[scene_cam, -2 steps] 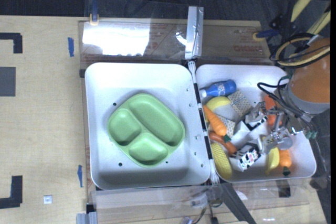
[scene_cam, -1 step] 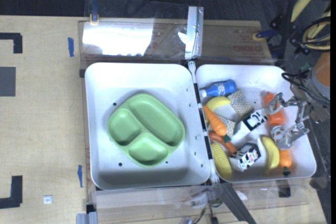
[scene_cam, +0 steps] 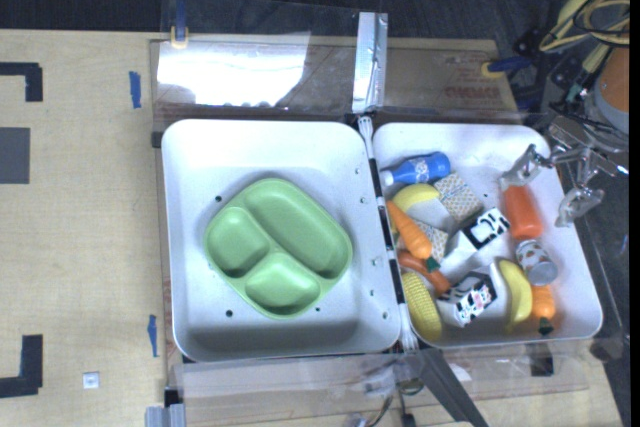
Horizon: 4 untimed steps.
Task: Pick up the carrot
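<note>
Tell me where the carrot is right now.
The carrot lies in the right bin, against its left wall, in the camera view. It sits just below the lemon and above the corn cob.

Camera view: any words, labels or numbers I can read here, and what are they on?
No text reads clearly.
Cardboard panel behind the right bin: reddish print, too blurred to read.
Blue bottle: label too small to read.
Black-and-white items: pattern, no legible words.
</note>
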Each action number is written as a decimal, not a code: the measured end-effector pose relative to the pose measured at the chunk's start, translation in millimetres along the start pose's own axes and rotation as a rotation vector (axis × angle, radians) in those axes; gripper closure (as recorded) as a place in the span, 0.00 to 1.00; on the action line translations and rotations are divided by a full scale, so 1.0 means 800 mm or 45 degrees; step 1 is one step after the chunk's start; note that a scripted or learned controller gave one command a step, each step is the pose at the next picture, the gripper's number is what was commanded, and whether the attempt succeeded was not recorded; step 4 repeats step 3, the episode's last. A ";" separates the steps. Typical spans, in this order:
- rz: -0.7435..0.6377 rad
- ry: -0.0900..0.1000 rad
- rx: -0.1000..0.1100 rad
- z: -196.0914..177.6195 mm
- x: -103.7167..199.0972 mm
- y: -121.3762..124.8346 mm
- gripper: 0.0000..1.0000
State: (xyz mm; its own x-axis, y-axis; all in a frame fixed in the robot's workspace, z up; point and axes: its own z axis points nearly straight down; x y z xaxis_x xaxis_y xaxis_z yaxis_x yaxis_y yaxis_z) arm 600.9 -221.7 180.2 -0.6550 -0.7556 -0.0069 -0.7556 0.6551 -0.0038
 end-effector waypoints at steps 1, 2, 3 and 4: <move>-0.172 0.002 -0.004 0.064 0.030 0.106 0.00; -0.462 -0.019 0.027 0.101 0.051 0.134 0.00; -0.764 0.000 -0.007 0.052 0.023 0.172 0.00; -0.764 0.000 -0.007 0.052 0.023 0.172 0.00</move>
